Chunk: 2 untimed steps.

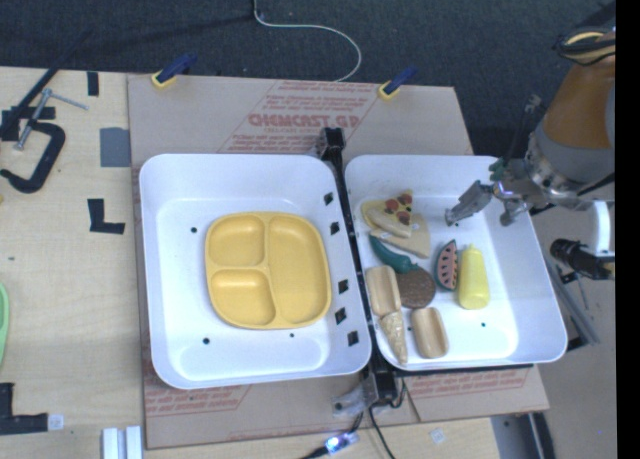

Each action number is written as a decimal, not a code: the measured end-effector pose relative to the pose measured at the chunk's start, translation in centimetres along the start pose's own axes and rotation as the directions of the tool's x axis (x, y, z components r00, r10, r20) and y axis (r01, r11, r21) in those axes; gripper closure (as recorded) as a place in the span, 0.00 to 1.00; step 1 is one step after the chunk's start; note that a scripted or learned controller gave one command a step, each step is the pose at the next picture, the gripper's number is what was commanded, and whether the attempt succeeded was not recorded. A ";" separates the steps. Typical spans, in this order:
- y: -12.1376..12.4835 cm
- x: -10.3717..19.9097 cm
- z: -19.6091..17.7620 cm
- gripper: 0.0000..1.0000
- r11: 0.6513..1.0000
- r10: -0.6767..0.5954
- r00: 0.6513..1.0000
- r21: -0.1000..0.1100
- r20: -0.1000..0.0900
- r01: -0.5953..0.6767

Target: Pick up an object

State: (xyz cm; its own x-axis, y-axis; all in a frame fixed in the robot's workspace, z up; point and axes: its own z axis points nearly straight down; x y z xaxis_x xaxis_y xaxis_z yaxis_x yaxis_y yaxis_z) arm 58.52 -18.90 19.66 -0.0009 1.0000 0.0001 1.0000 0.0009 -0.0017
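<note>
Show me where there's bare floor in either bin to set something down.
Left white bin: bare margin all around the yellow divided plate. Right white bin: bare strip right of the yellow corn-like piece and along the top edge. Its left half is crowded with toy food.

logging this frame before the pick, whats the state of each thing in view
end effector: above right bin, holding nothing, fingers open
yellow divided plate: flat in left bin, nothing on it
pizza slice: lying in right bin
watermelon slice: lying beside the corn
corn: lying flat
brown cookie: resting flat among the other food
right bin: holds the toy food
</note>
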 end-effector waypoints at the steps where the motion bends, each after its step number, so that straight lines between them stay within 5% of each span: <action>1: -8.1 -3.6 11.8 0.00 1.000 0.006 1.000 0.006 -0.002 -0.006; 2: -7.5 -3.5 10.1 1.00 1.000 0.000 1.000 -0.004 0.004 0.000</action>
State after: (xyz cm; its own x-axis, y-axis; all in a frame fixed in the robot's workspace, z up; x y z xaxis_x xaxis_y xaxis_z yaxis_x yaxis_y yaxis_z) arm 50.98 -22.43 9.58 -0.0008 1.0000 -0.0036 1.0000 0.0008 0.0025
